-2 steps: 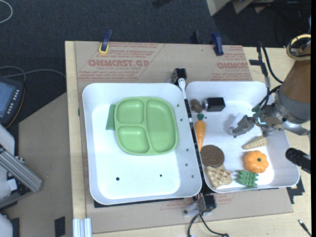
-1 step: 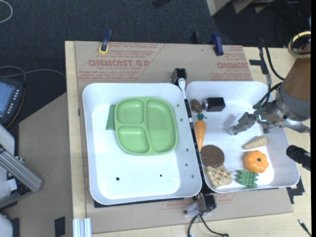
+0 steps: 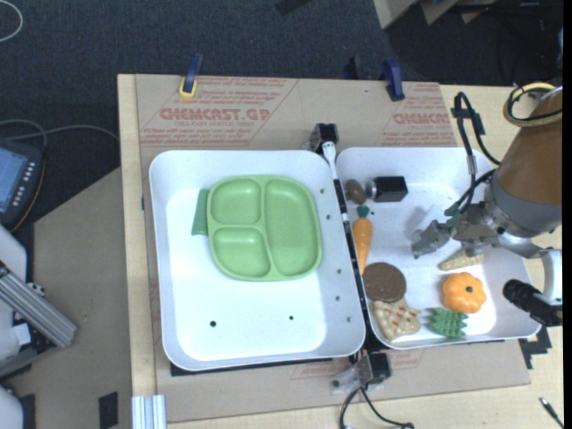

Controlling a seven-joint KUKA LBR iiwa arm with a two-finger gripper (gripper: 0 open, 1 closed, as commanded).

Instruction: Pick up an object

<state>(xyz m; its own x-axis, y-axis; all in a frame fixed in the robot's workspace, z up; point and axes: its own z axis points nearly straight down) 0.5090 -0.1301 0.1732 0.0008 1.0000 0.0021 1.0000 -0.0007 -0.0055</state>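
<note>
counter (image 3: 268, 114) holds two white bins; left bin (image 3: 179, 266) has a green divided plate (image 3: 264, 226). right bin (image 3: 420, 172) has the claw (image 3: 435, 239) hovering mid-bin, can't tell if it's clenched. carrot (image 3: 362, 242), cookie (image 3: 384, 281), small pumpkin (image 3: 463, 292) nearby.

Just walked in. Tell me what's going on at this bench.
A grey robot arm with an orange band reaches into the right white bin, its gripper low among toy foods: an orange carrot, a round brown patty, an orange pumpkin. Nothing visibly sits between its fingers. The left white bin holds a green divided plate.
</note>
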